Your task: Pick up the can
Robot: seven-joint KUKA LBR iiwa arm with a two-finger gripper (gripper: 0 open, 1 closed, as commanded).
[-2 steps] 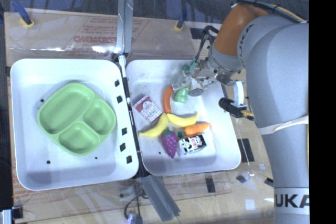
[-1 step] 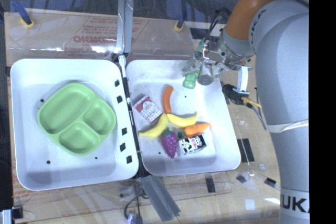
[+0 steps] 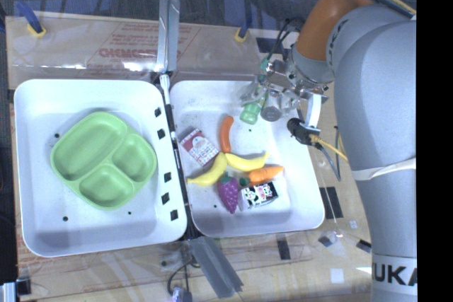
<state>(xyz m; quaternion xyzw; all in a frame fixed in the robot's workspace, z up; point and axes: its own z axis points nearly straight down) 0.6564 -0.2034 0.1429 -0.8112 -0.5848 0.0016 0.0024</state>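
Observation:
The can (image 3: 199,146), red and white with a label, lies on its side in the left part of the right bin (image 3: 297,212). My gripper (image 3: 260,106) hangs over the back of that bin, to the right of the can and well apart from it. A small green object (image 3: 250,113) sits right at the gripper's tip. I cannot make out whether it is held or just lies under the gripper.
Near the can lie an orange carrot (image 3: 226,132), two bananas (image 3: 233,164), purple grapes (image 3: 228,193), a second carrot (image 3: 266,172) and a cow-print carton (image 3: 261,194). The left bin (image 3: 35,223) holds a green divided plate (image 3: 103,159).

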